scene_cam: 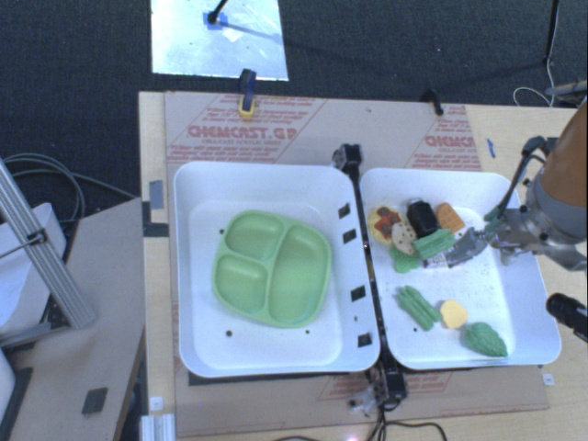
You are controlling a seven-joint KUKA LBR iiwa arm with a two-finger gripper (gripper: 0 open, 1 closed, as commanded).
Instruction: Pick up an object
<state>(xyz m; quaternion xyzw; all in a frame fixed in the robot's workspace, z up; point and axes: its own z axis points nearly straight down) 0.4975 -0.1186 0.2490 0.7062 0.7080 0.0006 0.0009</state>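
Note:
In the right bin lie several toy foods. A pizza slice, a round cracker, a black piece and an orange piece crowd the far left part. A green piece lies just in front of them, over a darker green one. Nearer the front are a green pod, a yellow piece and a leafy green piece. My gripper reaches in from the right and sits low, right beside the green piece.
The left bin holds a light green divided plate. A black hinge strip runs between the bins. The arm's body fills the right bin's far right side.

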